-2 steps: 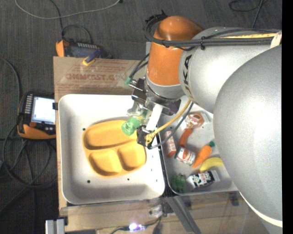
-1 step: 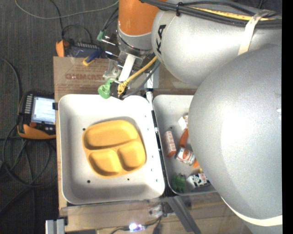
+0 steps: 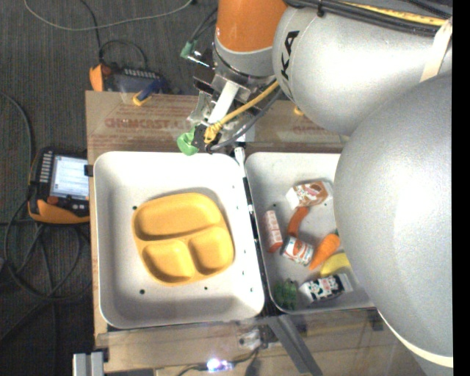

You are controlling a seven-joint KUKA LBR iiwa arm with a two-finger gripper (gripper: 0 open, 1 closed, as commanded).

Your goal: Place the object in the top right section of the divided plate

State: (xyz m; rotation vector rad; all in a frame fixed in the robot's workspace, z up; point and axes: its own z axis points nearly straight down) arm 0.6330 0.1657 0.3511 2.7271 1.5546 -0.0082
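Arm [image 3: 396, 183] nearest | tool [image 3: 192, 139]: opening can't tell | yellow divided plate [image 3: 183, 236]: 1 | white bins [image 3: 117, 191]: 2

The arm [image 3: 382, 110] was bulky, glossy grey, with an orange band [image 3: 246, 22] above its wrist. Black "KA" lettering [image 3: 288, 50] sat beside that band. A yellow cable [image 3: 235, 110] ran just below the band.

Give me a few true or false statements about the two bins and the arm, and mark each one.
1. The yellow divided plate lies in the left bin. True.
2. The plate's sections hold food. False: all three are bare.
3. An orange carrot lies in the right bin. True.
4. The pincer is inside the right bin. False: it is over the left bin's far edge, above the plate.
5. A small can lies beside the carrot. True.
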